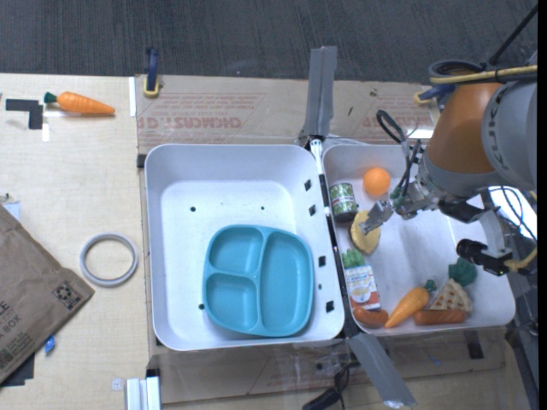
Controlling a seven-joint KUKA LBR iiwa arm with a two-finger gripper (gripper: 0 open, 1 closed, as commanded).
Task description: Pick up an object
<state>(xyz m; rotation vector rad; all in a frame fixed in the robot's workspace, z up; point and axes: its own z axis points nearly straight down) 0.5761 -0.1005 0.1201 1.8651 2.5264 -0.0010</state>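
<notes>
My gripper (379,218) hangs low in the right bin (402,250), its tip over the upper edge of a yellow food piece (367,237). Whether it touches that piece is unclear. Close by are a green can (342,200) to the left and an orange ball (376,180) just behind. Along the bin's front lie a labelled pouch (360,282), a toy carrot (407,306), a sandwich wedge (449,296) and a green toy (462,272).
The left bin (171,229) holds a blue divided plate (258,280). On the bench to the left are another carrot (79,103), a tape ring (108,258) and a cardboard box (30,297). The divider (325,229) between the bins is near the gripper.
</notes>
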